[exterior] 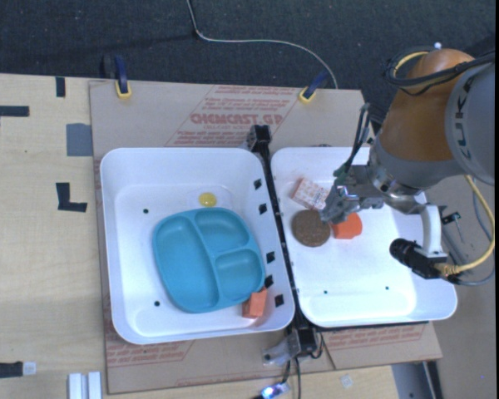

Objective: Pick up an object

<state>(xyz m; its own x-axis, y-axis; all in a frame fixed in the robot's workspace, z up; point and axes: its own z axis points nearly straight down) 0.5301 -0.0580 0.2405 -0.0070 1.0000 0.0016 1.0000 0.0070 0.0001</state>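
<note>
I have the hand (pixel 339 209) low in the right bin (pixel 374 302), over the orange block (pixel 348 227) beside the brown disc (pixel 311 229), likely lining up a grasp there. From this slant I cannot tell its grip state. The blue tray (pixel 208 256) sits in the left bin (pixel 125 248).

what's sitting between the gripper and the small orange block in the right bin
Nothing visible. The gripper hangs right at the small orange block in the right white bin; the round brown disc lies just left of it.
</note>
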